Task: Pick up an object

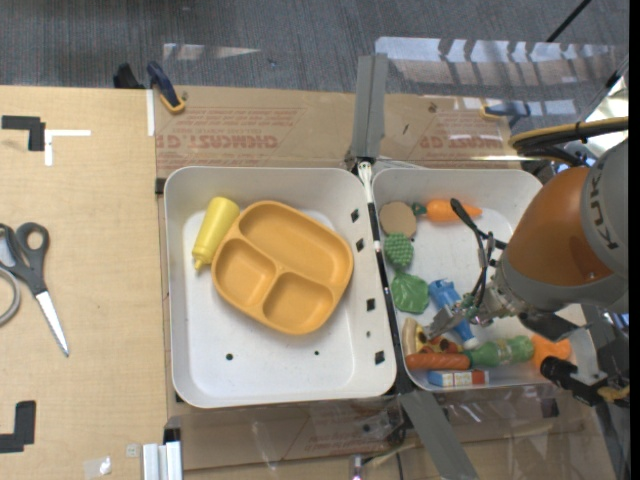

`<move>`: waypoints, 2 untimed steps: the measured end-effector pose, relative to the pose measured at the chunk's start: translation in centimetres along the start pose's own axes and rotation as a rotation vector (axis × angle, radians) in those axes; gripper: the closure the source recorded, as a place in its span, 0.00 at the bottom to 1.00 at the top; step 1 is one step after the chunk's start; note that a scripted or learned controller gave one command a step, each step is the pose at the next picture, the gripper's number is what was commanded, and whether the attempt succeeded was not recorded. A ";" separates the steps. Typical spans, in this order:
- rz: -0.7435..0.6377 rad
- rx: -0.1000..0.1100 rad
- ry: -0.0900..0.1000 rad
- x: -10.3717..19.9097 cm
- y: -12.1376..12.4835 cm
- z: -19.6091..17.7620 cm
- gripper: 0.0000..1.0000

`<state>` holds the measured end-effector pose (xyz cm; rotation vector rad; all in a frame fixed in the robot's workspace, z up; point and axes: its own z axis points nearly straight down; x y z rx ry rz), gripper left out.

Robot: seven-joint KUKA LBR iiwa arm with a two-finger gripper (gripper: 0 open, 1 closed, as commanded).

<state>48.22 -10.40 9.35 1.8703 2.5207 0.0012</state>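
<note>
You have the gripper [452,318] low in the right bin [520,183], down among the toys piled along its near side. How the jaws stand cannot be told from here, and no object shows between them, so treat nothing as held yet. Before you lift, settle on one thing and close squarely on it; the clutter is tight, and a slanted grip will likely drag a neighbour or slip off. The closest candidates are the blue toy [443,294] just to the left of the gripper and the green bottle-shaped piece [500,351] to its near right. The blue toy is small, blocky and bright, touching the green leafy piece [409,293] on its left. The left bin [185,358] holds a yellow divided tray [283,265] and a yellow bottle [213,228].
</note>
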 end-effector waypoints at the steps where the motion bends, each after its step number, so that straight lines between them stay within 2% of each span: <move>1: -0.003 -0.001 0.001 0.0 0.1 -0.9 1.00; 2: 0.097 0.005 0.000 2.9 5.6 -9.7 1.00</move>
